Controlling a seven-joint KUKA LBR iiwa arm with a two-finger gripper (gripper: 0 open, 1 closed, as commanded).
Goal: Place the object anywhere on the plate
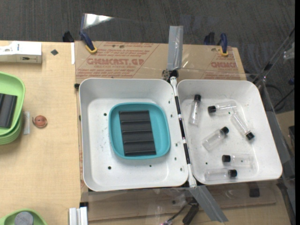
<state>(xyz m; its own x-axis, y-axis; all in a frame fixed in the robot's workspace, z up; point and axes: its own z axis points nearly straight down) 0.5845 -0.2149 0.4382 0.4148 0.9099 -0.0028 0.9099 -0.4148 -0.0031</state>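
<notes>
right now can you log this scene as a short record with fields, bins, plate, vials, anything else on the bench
left bin: shallow white bin holding the plate
plate: teal square plate with a black ribbed insert
right bin: shallow white bin holding loose vials
vials: six clear vials with black caps, e.g.; all lying flat, scattered
on plate: no vial
bench left: green tray, white box

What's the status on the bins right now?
Six clear plastic vials with black caps loose in right white bin. Teal square plate, black ridged insert, sits in left white bin. Path clear.
</notes>
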